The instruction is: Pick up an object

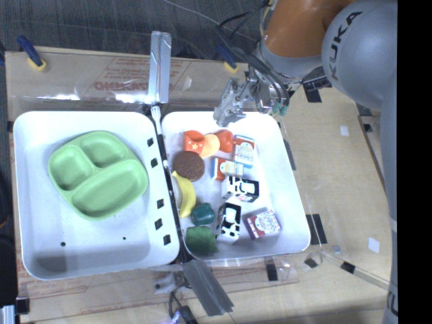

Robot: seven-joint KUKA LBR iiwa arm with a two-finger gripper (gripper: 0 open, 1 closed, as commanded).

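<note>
Overhead, fingers (228, 111) state unclear, above right bin (291, 187) far rim, toys crowded inside.

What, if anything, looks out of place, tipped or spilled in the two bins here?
Nothing stands out as spilled or damaged. The green divided plate sits flat in the left bin. The toys in the right bin are jumbled close together, several small cartons lying at angles, all inside its walls. The gripper hangs over that bin's far rim.

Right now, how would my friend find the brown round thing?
Look in the right-hand white bin, the one crowded with toys. Go to its left side, near the divider. The brown round cookie lies just above the yellow banana and below the orange piece; it's the only dark brown disc.
</note>
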